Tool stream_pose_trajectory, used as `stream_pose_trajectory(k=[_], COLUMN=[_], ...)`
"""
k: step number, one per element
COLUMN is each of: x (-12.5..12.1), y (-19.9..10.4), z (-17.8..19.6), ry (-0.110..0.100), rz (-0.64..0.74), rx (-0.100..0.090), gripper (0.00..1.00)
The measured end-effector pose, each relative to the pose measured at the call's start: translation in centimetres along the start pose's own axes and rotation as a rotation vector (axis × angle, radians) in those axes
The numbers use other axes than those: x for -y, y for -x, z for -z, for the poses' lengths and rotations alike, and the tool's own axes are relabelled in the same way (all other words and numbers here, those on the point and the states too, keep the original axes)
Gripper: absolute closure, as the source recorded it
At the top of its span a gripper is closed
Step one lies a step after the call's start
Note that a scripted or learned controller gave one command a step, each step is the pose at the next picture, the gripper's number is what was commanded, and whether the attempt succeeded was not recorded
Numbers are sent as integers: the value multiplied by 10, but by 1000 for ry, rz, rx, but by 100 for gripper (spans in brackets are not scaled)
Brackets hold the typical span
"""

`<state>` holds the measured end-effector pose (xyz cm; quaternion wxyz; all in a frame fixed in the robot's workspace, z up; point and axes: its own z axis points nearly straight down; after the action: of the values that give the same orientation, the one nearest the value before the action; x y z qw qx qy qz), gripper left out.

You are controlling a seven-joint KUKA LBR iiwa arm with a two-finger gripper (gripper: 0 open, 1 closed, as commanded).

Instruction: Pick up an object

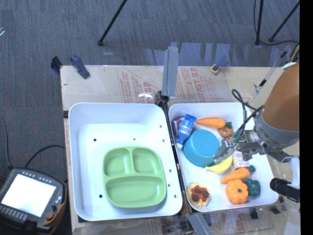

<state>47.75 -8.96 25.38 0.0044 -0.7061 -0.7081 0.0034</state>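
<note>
Two shallow white bins sit side by side on the worktop (117,84). The left bin (83,131) holds one thing — a light green divided plate (134,179), lying flat toward its near right corner. The right bin (271,180) is crowded: a blue bowl (199,146) tilted on its side near the middle, a blue packet (186,126) just behind and left of it, a toy carrot (211,122) along the far wall, a yellow banana (221,165) touching the bowl's near edge, a second carrot (236,174) beside it, an orange pumpkin (236,192) and a dark green piece (253,186) near the front right, and a small tart topped with berries (199,194) at the front left.

The jaws (227,149) hang low over the right bin, just beside the bowl's right rim and above the banana; whether they are parted or closed, or grip anything, cannot be told from this angle.

The worktop is brown board printed with red lettering, with blue clamps (78,65) at its far edge. Beyond lies dark carpet with tripod legs (115,16), and a handheld control pendant (32,195) rests at the lower left.
</note>
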Motion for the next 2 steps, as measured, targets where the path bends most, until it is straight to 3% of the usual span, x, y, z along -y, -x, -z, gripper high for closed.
stream_pose_trajectory(k=[1, 2], x=[-5, -21], y=[-7, -29], z=[10, 27], ry=[3, 4], rz=[23, 146], rx=[1, 2], gripper=[0, 0])
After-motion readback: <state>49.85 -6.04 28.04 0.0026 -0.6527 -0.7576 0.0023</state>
